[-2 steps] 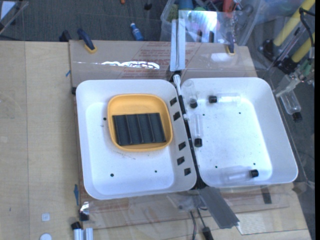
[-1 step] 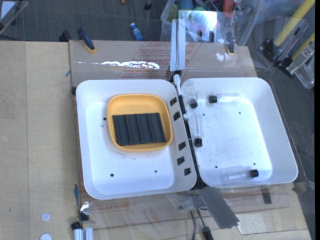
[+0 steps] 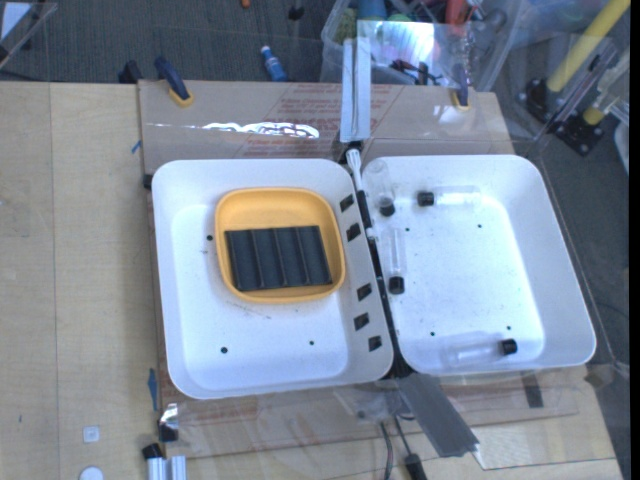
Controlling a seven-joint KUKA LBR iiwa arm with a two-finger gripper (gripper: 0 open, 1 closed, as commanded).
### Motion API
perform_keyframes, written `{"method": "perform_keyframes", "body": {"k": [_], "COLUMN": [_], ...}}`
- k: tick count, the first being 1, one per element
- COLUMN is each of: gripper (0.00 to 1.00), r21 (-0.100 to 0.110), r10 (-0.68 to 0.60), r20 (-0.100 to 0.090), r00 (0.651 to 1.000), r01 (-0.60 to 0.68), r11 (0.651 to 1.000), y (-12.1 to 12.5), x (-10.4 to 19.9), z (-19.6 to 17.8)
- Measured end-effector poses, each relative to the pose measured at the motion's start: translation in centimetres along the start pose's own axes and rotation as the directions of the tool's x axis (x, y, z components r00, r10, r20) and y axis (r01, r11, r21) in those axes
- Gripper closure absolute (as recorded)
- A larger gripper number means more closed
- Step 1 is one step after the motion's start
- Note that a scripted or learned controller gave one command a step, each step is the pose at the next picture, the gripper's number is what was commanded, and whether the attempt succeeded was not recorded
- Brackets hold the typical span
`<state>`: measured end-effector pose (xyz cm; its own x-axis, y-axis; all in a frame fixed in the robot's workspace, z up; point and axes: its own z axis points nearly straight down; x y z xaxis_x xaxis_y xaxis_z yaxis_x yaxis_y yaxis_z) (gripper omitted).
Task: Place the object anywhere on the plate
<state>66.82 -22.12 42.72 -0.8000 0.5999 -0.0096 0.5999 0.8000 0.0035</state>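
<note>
the yellow plate (image 3: 232, 213) sits in the left bin (image 3: 260, 360), and a dark ridged block (image 3: 278, 258) lies flat in the middle of it, inside the rim on every side and roughly square to it. to my eye that is the task's thing, already where it should be, so i'd call the placing as good as done. as for the gripper, i cannot tell whether it is apart or together, and nothing in front of me says it has hold of anything. if there is any step left, it is a tidy finish: come away straight up rather than sideways, so the block isn't dragged toward the plate's edge, and keep clear of the low wall between the bins. over in the right bin (image 3: 545, 268) lie a few clear tubes with black caps, one near the back (image 3: 450, 199), one by the dividing wall (image 3: 394, 258), one near the front (image 3: 478, 350). they look slippery and apt to roll, so they are best left alone.
</note>
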Motion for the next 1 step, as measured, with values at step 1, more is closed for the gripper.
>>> {"method": "perform_keyframes", "body": {"k": [1], "gripper": [1.00], "r21": [-0.001], "r10": [-0.313], "r20": [0.001], "r00": [0.950], "r01": [0.313], "r11": [0.950], "y": [-0.46], "x": [0.50], "z": [-1.00]}}
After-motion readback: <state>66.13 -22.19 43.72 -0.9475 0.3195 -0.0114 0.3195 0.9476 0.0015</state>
